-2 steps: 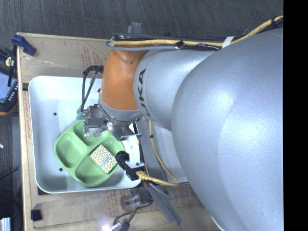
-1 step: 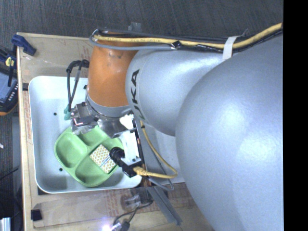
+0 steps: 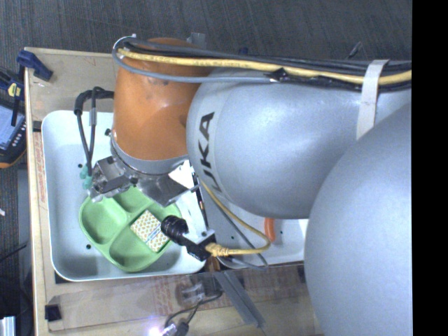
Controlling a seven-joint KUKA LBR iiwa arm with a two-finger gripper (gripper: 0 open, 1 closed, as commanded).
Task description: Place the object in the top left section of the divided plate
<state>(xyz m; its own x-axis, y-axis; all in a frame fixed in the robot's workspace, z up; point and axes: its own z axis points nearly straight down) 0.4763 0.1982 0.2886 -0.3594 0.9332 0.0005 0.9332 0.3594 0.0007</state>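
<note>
Grey arm point(image 3: 294, 159) overhead — patterned object point(image 3: 150, 230) lies in green plate point(image 3: 105, 226).

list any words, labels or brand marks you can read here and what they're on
"UKA": black letters running vertically on the grey arm housing; the start of the brand name is cut off behind the orange band.
The patterned object lying in the green divided plate has a dotted print, with no readable text.
The dark device at the left edge has a screen too blurred to read.

Lighting even, moderately bright. Soft glare on grey arm point(image 3: 294, 145) casing; white bin point(image 3: 59, 187) near overexposed. Shadow under arm. Focus slightly soft throughout.
</note>
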